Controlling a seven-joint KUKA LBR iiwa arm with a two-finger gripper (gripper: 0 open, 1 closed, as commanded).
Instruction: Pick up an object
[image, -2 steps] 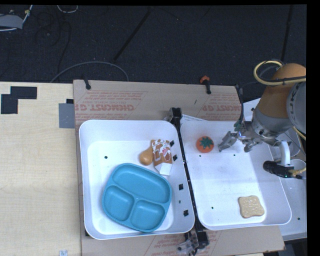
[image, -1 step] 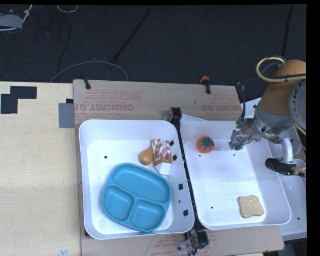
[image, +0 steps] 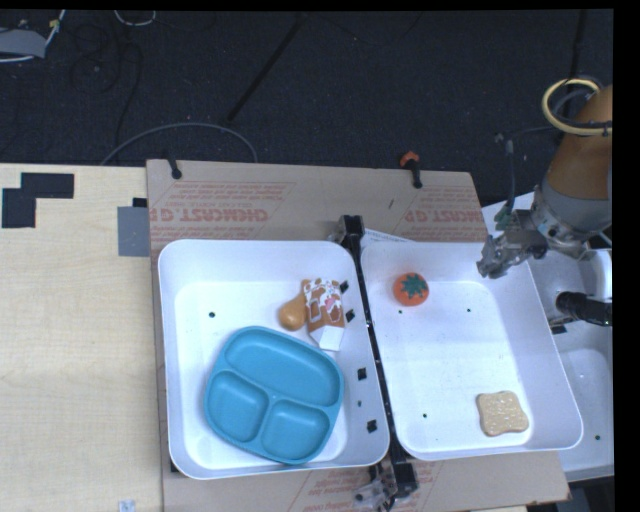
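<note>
Tool (image: 493, 262) hangs at right bin's (image: 560, 375) far rim, finger state unreadable; tomato-like toy (image: 410, 288) nearest, likeliest target.

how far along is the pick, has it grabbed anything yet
Nothing looks picked yet. The gripper sits at the right bin's upper right rim, nothing visible between its fingers. The tomato toy and cracker-like piece lie on that bin's floor. Reaching, grasping and lifting remain.
</note>
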